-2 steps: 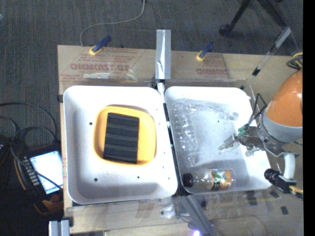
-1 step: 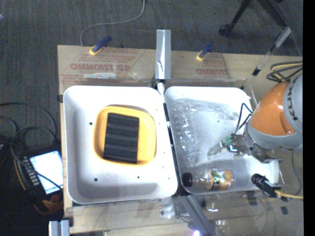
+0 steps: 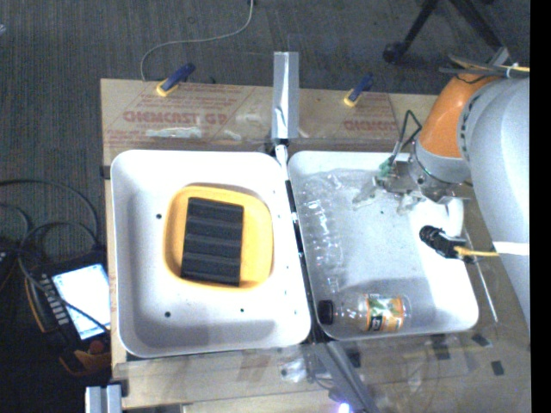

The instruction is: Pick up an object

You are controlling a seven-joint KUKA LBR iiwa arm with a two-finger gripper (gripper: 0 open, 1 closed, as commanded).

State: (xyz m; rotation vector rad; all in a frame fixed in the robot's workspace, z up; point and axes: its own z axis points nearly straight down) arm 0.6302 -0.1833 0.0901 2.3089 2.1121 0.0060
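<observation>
My gripper (image 3: 389,181) hangs over the far right part of the right bin (image 3: 448,317), just below the arm's orange band. Right under it and to its left lies crumpled clear plastic (image 3: 331,198), which runs down the bin's left side. A clear plastic bottle (image 3: 366,311) with a black cap and an orange-green label lies on its side at the bin's near edge, well away from the gripper. In the left bin (image 3: 138,256) a yellow dish (image 3: 258,239) holds a black ridged block (image 3: 213,240).
A metal post (image 3: 285,93) stands behind the wall between the two bins. Two blue-and-yellow clamps (image 3: 175,78) (image 3: 358,88) grip the board's far edge. The arm's grey body covers the right bin's right rim.
</observation>
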